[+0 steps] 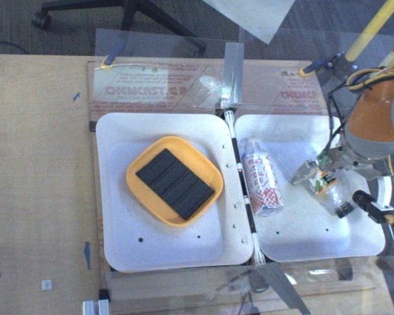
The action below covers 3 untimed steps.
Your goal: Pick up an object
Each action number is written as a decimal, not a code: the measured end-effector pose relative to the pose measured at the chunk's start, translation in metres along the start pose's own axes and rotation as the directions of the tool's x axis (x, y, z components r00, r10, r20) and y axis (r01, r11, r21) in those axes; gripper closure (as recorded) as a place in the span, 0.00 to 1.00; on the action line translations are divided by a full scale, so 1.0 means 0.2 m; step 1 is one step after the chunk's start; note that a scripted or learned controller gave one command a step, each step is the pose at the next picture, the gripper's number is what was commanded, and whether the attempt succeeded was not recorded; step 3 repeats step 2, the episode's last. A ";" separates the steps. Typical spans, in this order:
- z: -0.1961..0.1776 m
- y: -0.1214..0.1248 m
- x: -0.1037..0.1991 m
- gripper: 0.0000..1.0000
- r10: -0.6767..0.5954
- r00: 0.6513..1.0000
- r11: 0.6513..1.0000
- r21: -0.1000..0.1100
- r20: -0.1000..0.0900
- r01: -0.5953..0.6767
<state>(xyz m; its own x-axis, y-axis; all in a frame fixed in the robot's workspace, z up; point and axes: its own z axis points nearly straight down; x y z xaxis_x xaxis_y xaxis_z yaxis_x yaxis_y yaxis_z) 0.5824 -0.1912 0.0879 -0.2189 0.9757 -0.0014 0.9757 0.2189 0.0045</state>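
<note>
A crumpled red-and-white can [261, 178] lies lengthwise in the right bin [295, 238], close to its left wall. In the left bin [118, 241] rests a yellow dish [139, 192] with a black ridged slab [175, 184] on top of it. My gripper [316, 176] hangs low over the right half of the right bin, to the right of the can and apart from it. A small clear object [331, 193] seems to lie just below the gripper, too faint to identify.
The raised rims of the two bins meet in a ridge [240, 189] between the dish and the can. A clear plastic sheet [184, 87] and a metal bracket [232, 77] lie behind the bins. Bare wooden bench [39, 176] stretches to the left.
</note>
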 end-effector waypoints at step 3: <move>-0.53 0.15 0.36 1.00 -0.062 0.998 0.998 0.003 -0.001 0.062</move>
